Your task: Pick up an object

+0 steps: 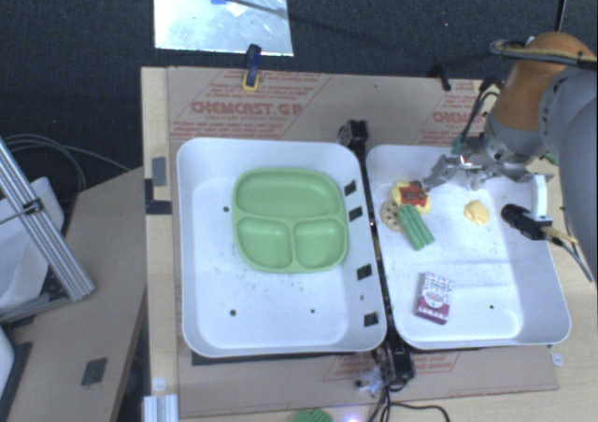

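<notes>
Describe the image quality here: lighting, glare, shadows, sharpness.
Camera view: even, soft overhead light; both white bins read bright with mild washout; sharp glare on the foil-like sheet at top; faint shadows beside the green tray; focus is fair, though the gripper and the small items near it look slightly soft.

**What I can't make out from here**

The arm (pixel 551 93) runs off the right edge, so I see just its wrist end. I can't judge the gripper (pixel 447 168) finger gap; it's too small and blurs into the right bin (pixel 537 317) wall. The red and yellow object (pixel 411 194) is too small to identify, and the print on the small red packet (pixel 435 297) is unreadable. A green thing (pixel 313 415) is cut off at the bottom edge.
</notes>
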### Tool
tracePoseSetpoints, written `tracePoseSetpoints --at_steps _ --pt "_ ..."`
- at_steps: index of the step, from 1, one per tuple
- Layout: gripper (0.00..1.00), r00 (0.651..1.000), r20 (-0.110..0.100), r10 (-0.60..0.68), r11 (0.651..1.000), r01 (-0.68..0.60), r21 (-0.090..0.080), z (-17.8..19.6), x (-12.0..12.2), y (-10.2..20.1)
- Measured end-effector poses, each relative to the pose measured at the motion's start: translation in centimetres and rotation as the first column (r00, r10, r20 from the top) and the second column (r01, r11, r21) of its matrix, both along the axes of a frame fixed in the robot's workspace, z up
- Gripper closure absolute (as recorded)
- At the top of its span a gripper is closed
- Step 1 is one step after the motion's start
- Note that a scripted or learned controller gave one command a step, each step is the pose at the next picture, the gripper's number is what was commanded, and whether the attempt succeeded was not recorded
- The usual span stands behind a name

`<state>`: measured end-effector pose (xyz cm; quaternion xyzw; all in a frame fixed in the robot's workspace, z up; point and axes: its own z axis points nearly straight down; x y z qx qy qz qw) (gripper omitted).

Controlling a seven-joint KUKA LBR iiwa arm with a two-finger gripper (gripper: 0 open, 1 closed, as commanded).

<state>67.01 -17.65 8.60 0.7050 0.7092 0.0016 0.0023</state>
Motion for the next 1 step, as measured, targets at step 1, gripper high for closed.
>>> tracePoseSetpoints --at_steps 1 --pt "0.0 1.0 -0.003 -0.005 1.0 0.005 0.0 -0.08 -0.84 0.14"
